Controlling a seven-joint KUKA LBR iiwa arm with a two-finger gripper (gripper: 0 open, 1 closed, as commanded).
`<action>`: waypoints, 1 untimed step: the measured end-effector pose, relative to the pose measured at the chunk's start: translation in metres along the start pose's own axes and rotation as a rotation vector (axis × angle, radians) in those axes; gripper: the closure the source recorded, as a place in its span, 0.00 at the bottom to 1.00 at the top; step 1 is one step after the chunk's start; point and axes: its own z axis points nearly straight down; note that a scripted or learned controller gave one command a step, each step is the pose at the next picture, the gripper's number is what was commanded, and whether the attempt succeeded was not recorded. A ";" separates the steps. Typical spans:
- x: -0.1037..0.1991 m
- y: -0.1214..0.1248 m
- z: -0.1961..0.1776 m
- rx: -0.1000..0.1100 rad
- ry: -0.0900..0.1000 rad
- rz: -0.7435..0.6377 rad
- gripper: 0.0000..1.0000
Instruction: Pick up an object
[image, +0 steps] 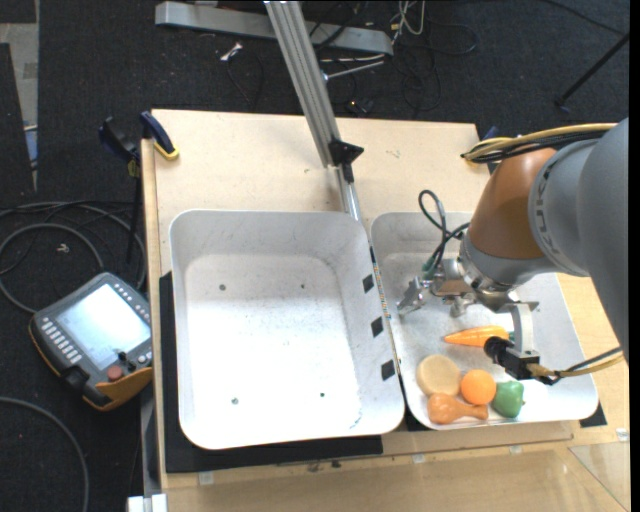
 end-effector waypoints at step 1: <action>0.000 0.001 -0.012 -0.003 0.000 0.001 1.00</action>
